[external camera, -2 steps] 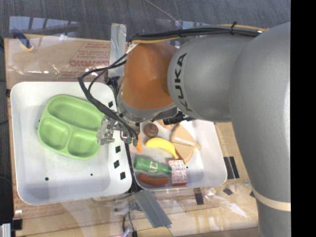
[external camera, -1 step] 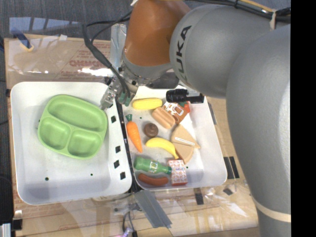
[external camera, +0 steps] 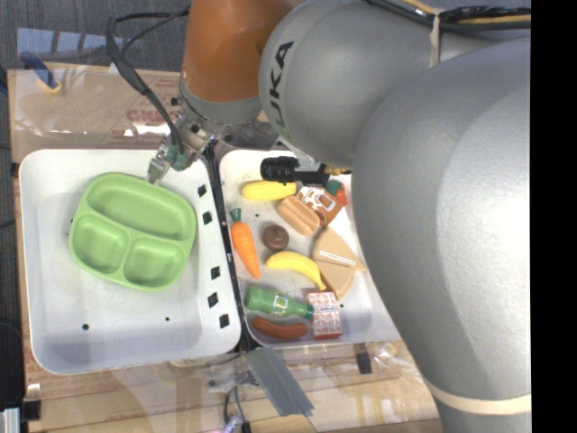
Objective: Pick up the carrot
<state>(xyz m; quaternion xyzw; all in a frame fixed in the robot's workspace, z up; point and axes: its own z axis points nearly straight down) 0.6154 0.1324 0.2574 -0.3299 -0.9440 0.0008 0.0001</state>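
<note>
Camera view puts the carrot (external camera: 244, 249) at the right bin's (external camera: 379, 327) left wall, beside the brown ball (external camera: 275, 236). The end effector (external camera: 165, 164) hangs over the left bin (external camera: 54, 314); its state I cannot tell. It should cross the divider, align with the carrot's length, and descend clear of the wall.

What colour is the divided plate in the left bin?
Light green; the divided plate shows clearly in the camera view.

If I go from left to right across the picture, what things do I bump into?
Green plate → gripper → carrot → brown round piece → hot dog → grey robot arm.
</note>
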